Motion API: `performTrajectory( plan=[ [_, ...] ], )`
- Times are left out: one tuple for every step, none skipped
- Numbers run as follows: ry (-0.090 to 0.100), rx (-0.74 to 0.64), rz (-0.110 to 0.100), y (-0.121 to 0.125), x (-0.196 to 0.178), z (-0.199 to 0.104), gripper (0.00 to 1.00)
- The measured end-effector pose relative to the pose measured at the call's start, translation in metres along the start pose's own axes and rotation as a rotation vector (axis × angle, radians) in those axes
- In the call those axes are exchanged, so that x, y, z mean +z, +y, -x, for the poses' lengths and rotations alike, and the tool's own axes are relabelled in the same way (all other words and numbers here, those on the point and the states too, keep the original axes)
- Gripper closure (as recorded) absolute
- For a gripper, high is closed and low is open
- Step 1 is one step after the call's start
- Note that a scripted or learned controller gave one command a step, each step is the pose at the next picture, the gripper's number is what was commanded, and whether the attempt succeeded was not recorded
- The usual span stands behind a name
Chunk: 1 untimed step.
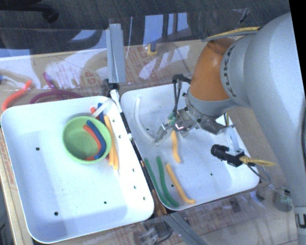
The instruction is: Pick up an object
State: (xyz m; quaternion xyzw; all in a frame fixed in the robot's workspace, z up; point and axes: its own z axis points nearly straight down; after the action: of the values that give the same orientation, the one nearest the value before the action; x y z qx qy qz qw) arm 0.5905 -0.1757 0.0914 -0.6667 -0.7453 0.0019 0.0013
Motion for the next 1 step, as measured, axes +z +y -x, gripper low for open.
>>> performTrajectory(
  plan=[
    [-0.002,-0.005,-0.001,0.0006,-0.0107,0.0002,1.00]
  ],
)
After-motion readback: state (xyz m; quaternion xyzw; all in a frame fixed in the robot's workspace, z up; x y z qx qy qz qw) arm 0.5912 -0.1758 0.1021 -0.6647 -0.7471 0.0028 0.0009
